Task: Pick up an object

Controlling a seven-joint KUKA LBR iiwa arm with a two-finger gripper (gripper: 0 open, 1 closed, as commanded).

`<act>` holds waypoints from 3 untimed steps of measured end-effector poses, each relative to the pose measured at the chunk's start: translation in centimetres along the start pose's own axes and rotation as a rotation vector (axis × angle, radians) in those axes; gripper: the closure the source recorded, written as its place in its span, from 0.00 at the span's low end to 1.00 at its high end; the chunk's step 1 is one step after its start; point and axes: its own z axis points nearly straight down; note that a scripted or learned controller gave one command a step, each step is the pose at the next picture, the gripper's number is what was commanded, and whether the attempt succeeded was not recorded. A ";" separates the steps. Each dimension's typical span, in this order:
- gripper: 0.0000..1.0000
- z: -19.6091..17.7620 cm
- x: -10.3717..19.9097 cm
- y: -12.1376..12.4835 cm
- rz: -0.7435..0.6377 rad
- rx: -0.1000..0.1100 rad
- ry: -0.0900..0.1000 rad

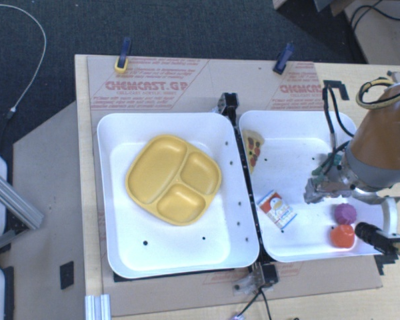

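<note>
Down in the right shallow white bin (280,129): grey end effector (318,191), grip state impossible to tell. Just right and slightly below, a small round purple ball (346,213), matte and smooth; beneath it, touching, an orange ball (343,236). Left of the end effector, apart, a small red-and-white carton (277,209), lying flat.

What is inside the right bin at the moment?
The right bin holds a small red-and-white carton, a purple ball, an orange ball and a printed card along its left wall. The arm covers its right part.
</note>
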 end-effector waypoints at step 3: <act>1.00 -8.8 5.4 -0.3 -0.005 0.003 0.002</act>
